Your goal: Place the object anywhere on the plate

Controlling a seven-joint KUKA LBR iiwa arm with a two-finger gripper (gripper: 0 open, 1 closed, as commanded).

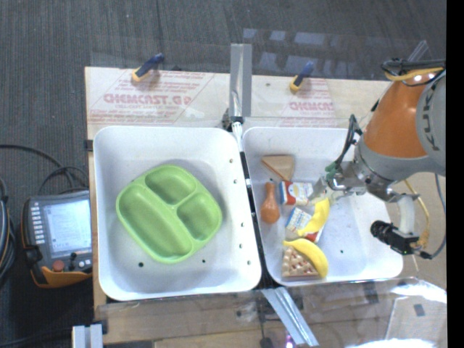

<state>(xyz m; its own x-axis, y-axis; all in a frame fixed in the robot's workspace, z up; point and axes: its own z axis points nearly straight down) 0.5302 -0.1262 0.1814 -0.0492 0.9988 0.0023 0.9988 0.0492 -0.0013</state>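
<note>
Gripper (324, 186) low in the right bin (377, 263), among the toy food; its state cannot be told.
Green plate (169, 211) sits in the left bin (116, 151); banana (310, 254) lies just beside the gripper.

Dark grey ribbed floor (145, 20), pale wooden bench board (210, 93) with clamps, control pendant (58, 234) at left.

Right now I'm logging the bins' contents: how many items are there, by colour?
Green: 1, the plate
Yellow: 2, the bananas
Orange: 1, the carrot-like piece
Brown or tan: 2, the wedge and the waffle
White: 2, the cartons
Total: 8
</note>
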